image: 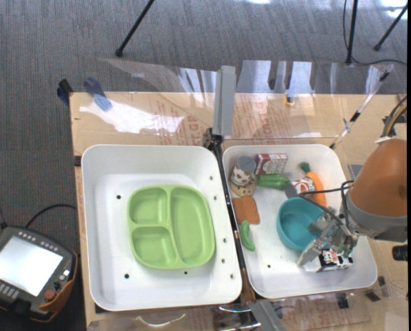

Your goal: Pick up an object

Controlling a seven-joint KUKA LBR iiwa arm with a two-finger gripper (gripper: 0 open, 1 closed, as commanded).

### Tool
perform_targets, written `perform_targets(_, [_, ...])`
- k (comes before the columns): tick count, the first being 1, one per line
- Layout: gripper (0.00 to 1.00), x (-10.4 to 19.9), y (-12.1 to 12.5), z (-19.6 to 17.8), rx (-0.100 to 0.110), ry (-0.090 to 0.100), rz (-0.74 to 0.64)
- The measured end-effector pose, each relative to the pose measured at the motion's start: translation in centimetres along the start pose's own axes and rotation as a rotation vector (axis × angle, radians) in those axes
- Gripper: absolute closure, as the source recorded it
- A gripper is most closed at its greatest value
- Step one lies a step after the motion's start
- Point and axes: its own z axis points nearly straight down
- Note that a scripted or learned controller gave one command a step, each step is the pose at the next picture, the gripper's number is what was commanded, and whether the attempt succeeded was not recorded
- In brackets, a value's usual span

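Note:
The right bin (274, 281) holds several small items: a teal bowl (295, 227), a red and white carton (271, 163), a green cucumber-like piece (274, 181), an orange and white piece (309, 183), a brown flat piece (247, 210) and a small green piece (248, 236). My gripper (327, 248) is low in this bin's near right corner, just right of the bowl. A small black, white and red object (334, 259) lies right under it, partly hidden by it. Whether it is gripped cannot be made out.
The left bin (98, 185) holds a light green divided plate (171, 226). A grey and white item (242, 172) lies near the divider between the bins. A clear plastic sheet stands behind the bins. A tablet-like pendant (26, 267) lies on the floor at left.

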Motion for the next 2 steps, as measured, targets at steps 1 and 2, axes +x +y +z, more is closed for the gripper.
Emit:
perform_targets(1, [0.00, -2.7, 8.3, 0.0, -0.003, 0.001, 0.173])
perform_targets(2, [0.00, -1.7, 13.3, 0.0, -0.003, 0.001, 0.185])
